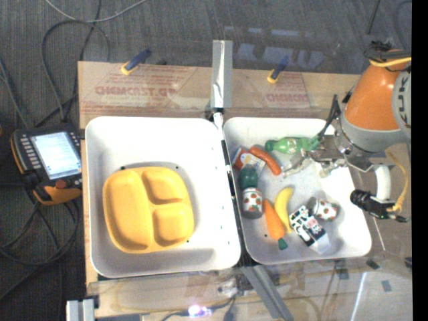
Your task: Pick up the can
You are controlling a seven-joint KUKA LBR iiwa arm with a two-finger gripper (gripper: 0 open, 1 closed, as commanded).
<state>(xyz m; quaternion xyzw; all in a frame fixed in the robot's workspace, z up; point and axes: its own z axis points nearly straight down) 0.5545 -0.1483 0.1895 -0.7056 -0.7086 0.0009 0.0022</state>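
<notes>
Arm (pixel 384 99) cut off at right edge. Gripper (pixel 314 154) fingers too blurred to tell apart. Cup (pixel 324 241) under patterned toy (pixel 306 225), mostly hidden.

faint red lettering that looks like "chemcast" is printed on the brown sheet (pixel 160 89) covering the counter, well beyond the gripper (pixel 319 154) on its far side past the bins; a second, fainter red print on that sheet, nearer the gripper, is too washed out to read. the lit screen of the handheld pendant (pixel 50 154), far across from the gripper, is too small to read.
</notes>
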